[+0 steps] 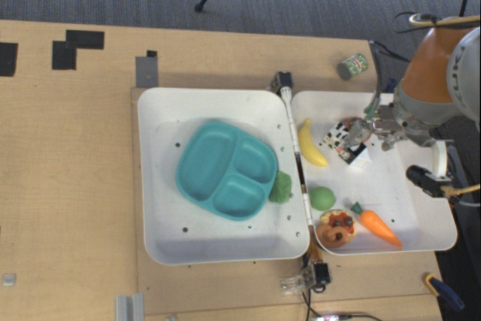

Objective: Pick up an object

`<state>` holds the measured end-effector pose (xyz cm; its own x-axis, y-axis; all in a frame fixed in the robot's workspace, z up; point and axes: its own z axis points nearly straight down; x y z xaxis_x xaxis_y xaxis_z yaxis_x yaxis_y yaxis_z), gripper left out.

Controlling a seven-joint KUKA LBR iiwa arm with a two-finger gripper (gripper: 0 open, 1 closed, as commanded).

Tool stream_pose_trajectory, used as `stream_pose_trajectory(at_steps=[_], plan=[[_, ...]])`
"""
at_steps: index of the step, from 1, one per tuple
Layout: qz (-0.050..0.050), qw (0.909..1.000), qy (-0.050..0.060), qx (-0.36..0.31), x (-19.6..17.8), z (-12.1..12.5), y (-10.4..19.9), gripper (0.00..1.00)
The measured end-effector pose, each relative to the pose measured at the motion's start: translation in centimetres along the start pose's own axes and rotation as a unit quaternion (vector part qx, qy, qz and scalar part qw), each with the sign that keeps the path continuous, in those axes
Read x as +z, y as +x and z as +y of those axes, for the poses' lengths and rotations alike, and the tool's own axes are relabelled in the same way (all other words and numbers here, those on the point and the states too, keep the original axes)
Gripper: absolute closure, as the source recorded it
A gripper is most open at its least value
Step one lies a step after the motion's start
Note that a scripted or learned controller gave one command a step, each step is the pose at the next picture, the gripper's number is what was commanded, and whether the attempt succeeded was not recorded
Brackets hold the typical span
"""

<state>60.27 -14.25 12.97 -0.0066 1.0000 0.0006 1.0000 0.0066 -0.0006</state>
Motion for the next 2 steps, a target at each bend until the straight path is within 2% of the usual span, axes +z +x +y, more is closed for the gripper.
stream_pose_trajectory(at_steps=[1,2], plan=[[-0.001,1.0,-0.002,0.0,3.4,0.6,0.3,0.0],[0.0,1.0,-0.002,-0.001,4.4,3.6,1.4,0.0]])
